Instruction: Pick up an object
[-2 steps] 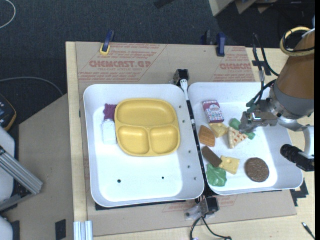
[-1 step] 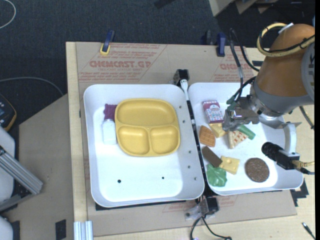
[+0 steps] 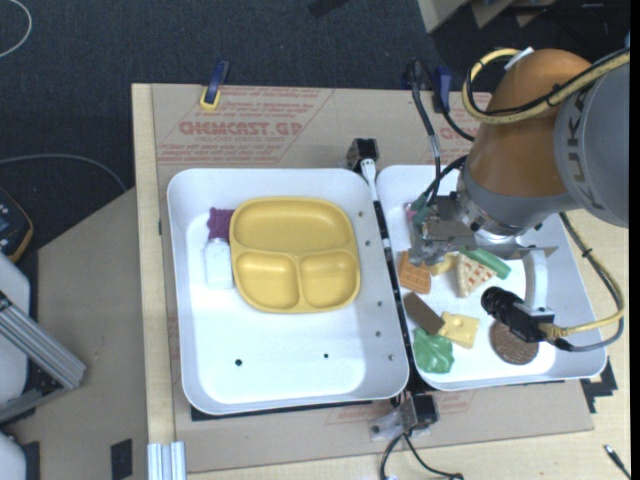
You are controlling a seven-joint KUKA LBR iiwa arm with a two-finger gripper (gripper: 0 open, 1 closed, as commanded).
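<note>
Over the right bin the arm has its gripper low among a scatter of small toy food pieces, so the step in hand looks like the descent or the close of a grasp. Whether anything is caught cannot be told, and the fingers are too hidden under the wrist to say if they are apart or together. The likeliest target is the orange waffle-like piece, which lies just below the gripper, touching or nearly touching it. The next move, as a judgement, calls for closing squarely on one piece and lifting straight up, since the pieces are crowded and a neighbour could be dragged along.

That right bin also holds a pale wedge with holes, a green strip, a brown slab, a yellow cheese-like square, a green leafy piece and a brown round disc near the front wall. A black cable end hangs over the disc.

The left bin carries a yellow divided tray with three compartments, and nothing shows in them. Beside the tray's left edge sit a purple item and a white item, close together. Both bins rest side by side on the desk.
</note>
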